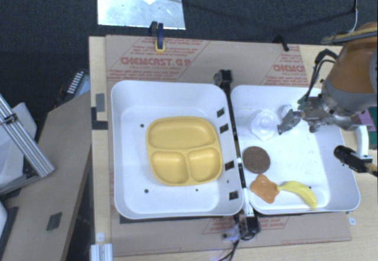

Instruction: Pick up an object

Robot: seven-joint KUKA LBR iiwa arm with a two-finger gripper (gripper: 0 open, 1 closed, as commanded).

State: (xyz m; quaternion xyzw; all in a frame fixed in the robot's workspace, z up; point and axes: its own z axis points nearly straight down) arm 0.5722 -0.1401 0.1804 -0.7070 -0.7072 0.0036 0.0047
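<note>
Approach step: our gripper (290, 118) (state unclear, we cannot tell) hangs beside a clear cup (264, 123); next, descend.

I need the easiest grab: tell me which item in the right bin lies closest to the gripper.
The clear plastic cup, just left of the gripper. The brown round disc, orange piece and yellow banana lie farther toward the bin's near edge.
</note>
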